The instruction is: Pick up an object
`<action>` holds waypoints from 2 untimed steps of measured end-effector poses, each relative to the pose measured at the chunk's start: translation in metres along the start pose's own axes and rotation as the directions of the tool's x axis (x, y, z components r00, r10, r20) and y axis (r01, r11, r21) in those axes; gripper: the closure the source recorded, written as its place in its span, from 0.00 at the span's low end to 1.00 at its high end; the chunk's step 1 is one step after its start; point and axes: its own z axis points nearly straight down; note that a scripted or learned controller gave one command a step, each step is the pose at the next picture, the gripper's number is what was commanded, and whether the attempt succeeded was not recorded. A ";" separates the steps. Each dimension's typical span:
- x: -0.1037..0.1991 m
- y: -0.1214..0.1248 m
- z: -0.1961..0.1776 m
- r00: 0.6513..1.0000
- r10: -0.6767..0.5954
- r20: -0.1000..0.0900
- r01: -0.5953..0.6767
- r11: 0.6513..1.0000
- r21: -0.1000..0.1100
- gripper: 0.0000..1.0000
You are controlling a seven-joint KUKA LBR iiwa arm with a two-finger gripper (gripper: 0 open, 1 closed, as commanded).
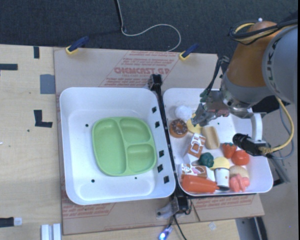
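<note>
White plastic walls all round me, and I'm low over the upper part of the right bin [264, 186]; my gripper [202, 115] hangs beside a yellow piece [193, 125] just below it, with the chocolate doughnut [178, 128] close on the left. Whether my jaws are wide or narrow I cannot tell from up here, and nothing shows between them. To do this well, I reckon I should centre on one object with room around it before sinking further, because the toys lie crowded. Running down the bin: a tan bread roll [211, 137], a printed carton [196, 146], a dark green lump [206, 159], a red tomato [240, 157], a small bottle [222, 177], an orange carrot [198, 184] and a pink piece [238, 182]. Over in the left bin [75, 104] lies a green divided plate [124, 145], flat and alone
</note>
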 end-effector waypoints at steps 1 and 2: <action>0.043 -0.063 -0.108 1.000 -0.003 -0.003 0.003 1.000 -0.010 1.00; 0.111 -0.074 -0.130 1.000 -0.006 -0.002 0.006 1.000 -0.004 1.00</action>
